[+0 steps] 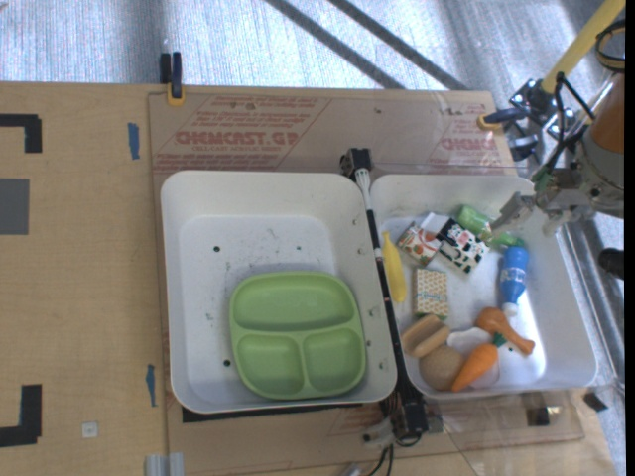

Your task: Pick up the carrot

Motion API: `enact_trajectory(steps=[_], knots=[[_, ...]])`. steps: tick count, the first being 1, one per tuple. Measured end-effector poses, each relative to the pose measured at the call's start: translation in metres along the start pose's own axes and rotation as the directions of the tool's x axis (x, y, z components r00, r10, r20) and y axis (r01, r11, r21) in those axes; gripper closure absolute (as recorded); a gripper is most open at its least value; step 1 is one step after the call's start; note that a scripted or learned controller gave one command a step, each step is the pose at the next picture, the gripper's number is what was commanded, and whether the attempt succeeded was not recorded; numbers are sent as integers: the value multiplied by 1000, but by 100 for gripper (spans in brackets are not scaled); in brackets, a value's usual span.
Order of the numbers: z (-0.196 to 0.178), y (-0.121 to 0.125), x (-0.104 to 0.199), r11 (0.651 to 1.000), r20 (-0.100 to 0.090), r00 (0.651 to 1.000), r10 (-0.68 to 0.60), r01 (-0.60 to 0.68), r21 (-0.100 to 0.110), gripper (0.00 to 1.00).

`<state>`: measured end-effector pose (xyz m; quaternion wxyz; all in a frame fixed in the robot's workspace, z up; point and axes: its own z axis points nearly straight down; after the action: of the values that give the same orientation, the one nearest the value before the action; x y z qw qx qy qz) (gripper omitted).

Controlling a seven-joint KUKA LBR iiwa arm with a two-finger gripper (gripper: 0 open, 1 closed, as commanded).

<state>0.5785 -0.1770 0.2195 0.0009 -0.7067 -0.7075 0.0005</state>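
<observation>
The carrot, an orange cone with a small green top, lies at the near side of the right bin. It rests against a brown round toy. My gripper hangs over the far right corner of that bin, well away from the carrot. It is open with nothing between its fingers.
Several toy foods crowd the right bin: a blue bottle, a green piece, a cow-print carton, a yellow piece, an orange-brown toy just beyond the carrot. The left bin holds a green divided plate.
</observation>
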Motion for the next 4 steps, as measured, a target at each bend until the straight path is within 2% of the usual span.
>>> enact_trajectory(steps=[1,2,3,4], knots=[[13,-68,19,990,-2,990,-141,141,2,0],[108,-101,16,962,-5,962,-273,273,7,0],[93,-96,15,963,5,963,-271,271,-9,100],[93,-97,15,963,4,963,-271,271,-7,0]])
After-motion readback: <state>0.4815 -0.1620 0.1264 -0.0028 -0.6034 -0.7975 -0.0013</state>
